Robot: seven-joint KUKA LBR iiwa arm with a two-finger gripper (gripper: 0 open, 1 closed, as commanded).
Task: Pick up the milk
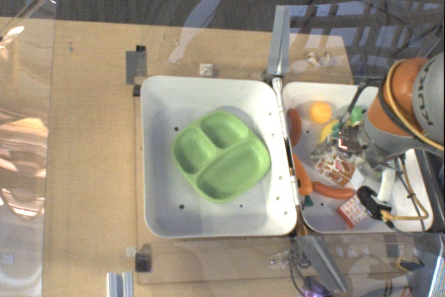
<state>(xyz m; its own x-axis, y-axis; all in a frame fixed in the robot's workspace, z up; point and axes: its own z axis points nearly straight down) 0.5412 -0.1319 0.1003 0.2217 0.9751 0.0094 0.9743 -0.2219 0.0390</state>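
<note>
Tool (342,142) of mine hovers low in the right-hand white shallow bin (417,219), just above the red-and-white patterned milk carton (335,170) lying flat there. Whether it is spread or pressed together I cannot tell. Beside the carton lie an orange ball (320,112) and a red sausage (334,190). Done well, I judge, I would centre over the carton, clear of those neighbours.
</note>
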